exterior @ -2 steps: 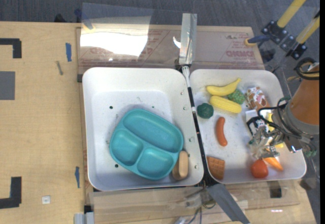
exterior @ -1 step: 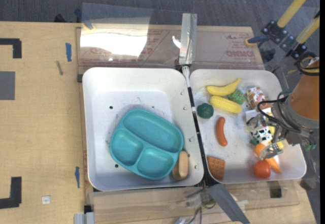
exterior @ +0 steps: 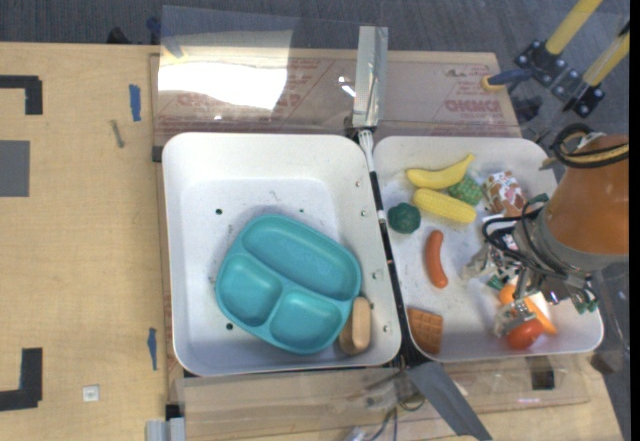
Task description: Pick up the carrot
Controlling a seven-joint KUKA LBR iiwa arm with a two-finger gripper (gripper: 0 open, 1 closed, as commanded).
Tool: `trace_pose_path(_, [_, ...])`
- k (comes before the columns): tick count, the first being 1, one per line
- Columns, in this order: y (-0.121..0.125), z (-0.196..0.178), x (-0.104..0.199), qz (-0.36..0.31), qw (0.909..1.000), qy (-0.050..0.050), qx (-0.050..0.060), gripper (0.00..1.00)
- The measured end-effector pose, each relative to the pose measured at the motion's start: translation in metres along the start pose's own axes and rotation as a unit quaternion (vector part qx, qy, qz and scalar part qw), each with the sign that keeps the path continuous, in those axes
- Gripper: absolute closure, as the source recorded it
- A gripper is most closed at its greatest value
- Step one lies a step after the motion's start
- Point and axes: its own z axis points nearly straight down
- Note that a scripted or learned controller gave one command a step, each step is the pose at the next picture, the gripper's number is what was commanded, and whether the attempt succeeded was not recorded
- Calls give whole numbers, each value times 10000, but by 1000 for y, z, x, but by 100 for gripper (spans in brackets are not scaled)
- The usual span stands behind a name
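Observation:
In the right bin's (exterior: 470,349) near right corner lies an orange-red piece that I take for the carrot (exterior: 521,329), partly covered by the gripper. The gripper (exterior: 512,281) hangs directly over it, low in the bin, with the grey wrist and orange band behind it at the right edge. The dark gripper parts and cables blur together there, so I cannot tell whether anything is being held.
The right bin also holds a banana (exterior: 440,173), a corn cob (exterior: 445,206), a green leafy piece (exterior: 465,191), a dark green ball (exterior: 404,218), an orange-red sausage (exterior: 435,258), a waffle (exterior: 425,328) and a speckled wrapper (exterior: 503,191). The left bin (exterior: 200,169) holds a teal divided plate (exterior: 288,279) and a bread roll (exterior: 356,324).

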Motion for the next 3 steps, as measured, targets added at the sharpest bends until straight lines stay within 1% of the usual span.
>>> trace_pose_path(1, [9,0,-1,-159,9999,37,9,0])
trace_pose_path(2, [5,1,0,-681,9977,27,-16,0])
trace_pose_path(3, [6,1,0,-1082,9941,27,-13,0])
